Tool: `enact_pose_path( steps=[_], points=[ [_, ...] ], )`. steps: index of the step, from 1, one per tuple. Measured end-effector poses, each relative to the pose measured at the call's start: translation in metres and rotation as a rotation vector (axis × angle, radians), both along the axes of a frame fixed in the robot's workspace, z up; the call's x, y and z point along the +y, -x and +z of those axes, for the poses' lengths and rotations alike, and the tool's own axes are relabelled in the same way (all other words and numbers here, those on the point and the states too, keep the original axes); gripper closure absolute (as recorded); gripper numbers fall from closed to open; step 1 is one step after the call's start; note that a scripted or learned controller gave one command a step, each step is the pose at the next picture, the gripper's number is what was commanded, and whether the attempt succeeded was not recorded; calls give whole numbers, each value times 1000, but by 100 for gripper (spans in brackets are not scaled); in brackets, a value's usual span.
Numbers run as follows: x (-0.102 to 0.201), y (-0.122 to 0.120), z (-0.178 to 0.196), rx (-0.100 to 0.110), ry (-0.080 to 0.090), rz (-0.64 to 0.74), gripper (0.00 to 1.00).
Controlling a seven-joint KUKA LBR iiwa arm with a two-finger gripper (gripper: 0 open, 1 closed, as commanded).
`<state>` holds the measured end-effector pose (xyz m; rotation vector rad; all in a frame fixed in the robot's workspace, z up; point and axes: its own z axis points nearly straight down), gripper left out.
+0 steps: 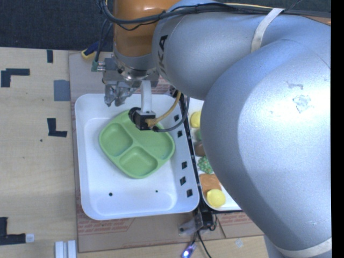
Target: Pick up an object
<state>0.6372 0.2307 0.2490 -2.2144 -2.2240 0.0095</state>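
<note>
Nothing picked up yet, as far as I can see. The claw (116,94) hangs over the far edge of the left bin (129,206), just beside the far corner of the green plate (137,148), and nothing shows in its grip. Honestly can't tell whether it's apart or together from this angle. The plate, the 3-compartment kind, lies flat in the far half of that bin and is the only thing in there. The right bin (230,205) has a yellow ball (216,199) and some other bits, mostly hidden by the arm. So I'd say the grab, close and lift are all left to do.
</note>
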Motion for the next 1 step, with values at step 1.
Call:
enact_pose_path(
  steps=[1],
  points=[
    [-1, -1, 14, -3, -1, 0, 100]
  ],
)
